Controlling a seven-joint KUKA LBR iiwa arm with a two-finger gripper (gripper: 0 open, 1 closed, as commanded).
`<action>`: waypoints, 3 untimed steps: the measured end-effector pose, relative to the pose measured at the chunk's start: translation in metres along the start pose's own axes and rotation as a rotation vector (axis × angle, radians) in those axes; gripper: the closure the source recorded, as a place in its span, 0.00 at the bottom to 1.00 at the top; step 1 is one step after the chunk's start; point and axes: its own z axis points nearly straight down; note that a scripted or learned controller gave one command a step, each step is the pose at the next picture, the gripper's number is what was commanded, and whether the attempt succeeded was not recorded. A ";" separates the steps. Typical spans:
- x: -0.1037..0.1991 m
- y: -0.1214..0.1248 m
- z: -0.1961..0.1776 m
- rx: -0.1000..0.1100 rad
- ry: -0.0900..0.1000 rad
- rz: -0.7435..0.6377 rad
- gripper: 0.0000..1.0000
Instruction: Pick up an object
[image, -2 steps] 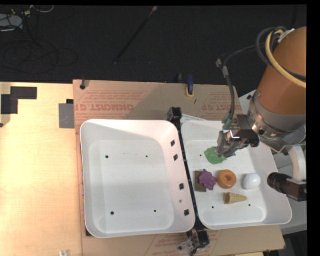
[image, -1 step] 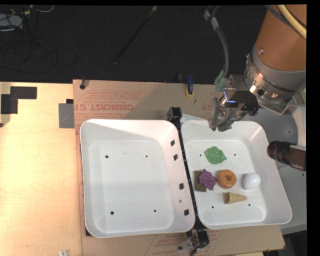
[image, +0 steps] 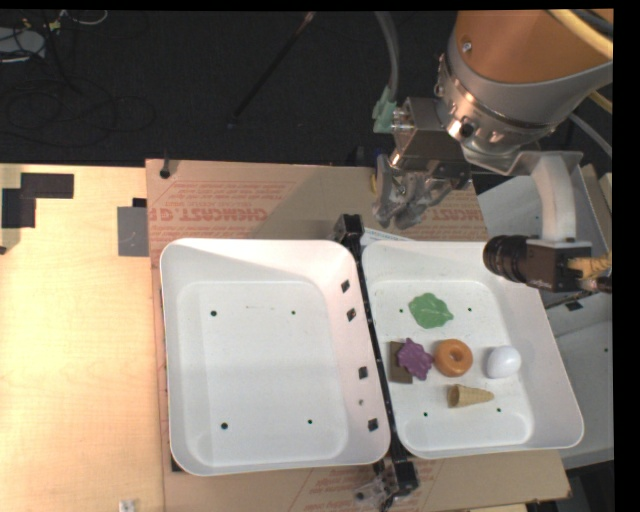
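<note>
Hovering above right white bin (image: 560, 400) rim; pincer (image: 405, 212) state impossible to tell. Best lowered squarely over isolated flat green leaf-shaped piece (image: 431, 310), avoiding clustered orange ring (image: 454, 357).

Red print runs upside down on the cardboard sheet (image: 300, 205) beyond the bins; it seems to read "CHEMCREZT", though the letters are too faint to be sure.

Two smooth, faintly glossy white plastic bins (image: 270, 262) are seen on a matt, pale wood worktop (image: 70, 350) lined with brown printed cardboard (image: 290, 195). The arm's orange band (image: 525, 40) appears polished, its wrist metal (image: 490, 120) bright and reflective.
</note>
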 end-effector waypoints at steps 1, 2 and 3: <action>0.053 0.003 0.003 0.005 -0.001 0.000 1.00; 0.028 0.011 0.177 0.020 -0.008 0.008 1.00; -0.024 -0.028 0.172 0.008 -0.003 0.010 1.00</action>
